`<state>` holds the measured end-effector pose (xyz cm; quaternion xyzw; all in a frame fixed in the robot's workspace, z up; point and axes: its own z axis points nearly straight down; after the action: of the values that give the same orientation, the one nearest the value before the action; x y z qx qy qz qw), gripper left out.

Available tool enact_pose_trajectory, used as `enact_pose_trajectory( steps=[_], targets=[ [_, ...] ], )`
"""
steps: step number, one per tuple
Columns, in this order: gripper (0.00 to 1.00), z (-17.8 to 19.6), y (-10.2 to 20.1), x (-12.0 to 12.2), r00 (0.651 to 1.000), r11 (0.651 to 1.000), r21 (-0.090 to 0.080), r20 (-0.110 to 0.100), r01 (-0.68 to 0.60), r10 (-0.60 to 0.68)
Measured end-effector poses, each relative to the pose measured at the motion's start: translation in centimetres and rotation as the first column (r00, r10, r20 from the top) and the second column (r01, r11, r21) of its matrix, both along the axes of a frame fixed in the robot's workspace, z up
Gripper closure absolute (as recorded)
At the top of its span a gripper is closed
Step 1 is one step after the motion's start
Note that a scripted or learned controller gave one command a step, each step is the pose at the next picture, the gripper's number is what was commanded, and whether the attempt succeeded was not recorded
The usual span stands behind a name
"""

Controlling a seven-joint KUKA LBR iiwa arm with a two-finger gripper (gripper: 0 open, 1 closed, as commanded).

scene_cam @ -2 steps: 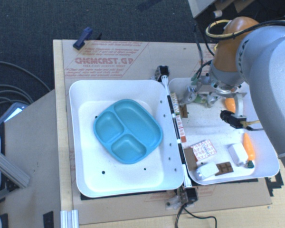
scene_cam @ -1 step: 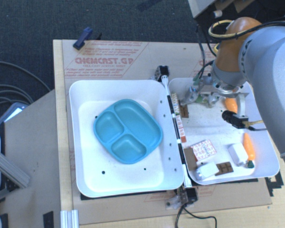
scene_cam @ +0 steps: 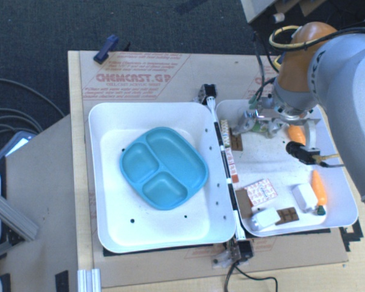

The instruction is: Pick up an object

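Near corner of right bin: a brown segmented bar is lying flat, touching a white piece on its left; both are resting close to the near wall of the right bin.
Just behind them: a red-and-white patterned packet is lying flat, with a dark brown piece sitting just beside it, against the wall next to the other bin.
Right side of the same bin: a carrot is lying lengthwise, its green end pointing toward the near rim, and a white block is resting just beside it on the left.
Far part of the same bin: a brown block is sitting near the far left corner, and an orange item is lying near the far right side, partly hidden under the arm.
Gripper: the gripper is hanging over the far end of the right bin, between the brown block and the orange item, with the grey arm reaching in from the right.
Gripper state: whether it is released or clenched cannot be told, since the wrist is covering it; nothing is showing in its grasp.
Left bin: the left bin is holding a blue divided plate with three compartments, lying flat near the middle.
Under the bins: a printed cardboard sheet is covering the bench.
Far edge of the sheet: a small blue object is lying on the corner.
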<state>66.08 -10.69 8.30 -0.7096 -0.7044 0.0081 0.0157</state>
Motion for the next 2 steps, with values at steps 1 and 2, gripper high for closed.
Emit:
enact_pose_trajectory(
  steps=[1,2],
  targets=[
    [0.00,0.3,0.4,-8.4,0.999,1.000,-0.010,0.034,-0.007,0.007],
    [0.00,0.4,1.1,-4.9,0.999,1.000,-0.011,0.038,-0.007,0.008]
  ],
)
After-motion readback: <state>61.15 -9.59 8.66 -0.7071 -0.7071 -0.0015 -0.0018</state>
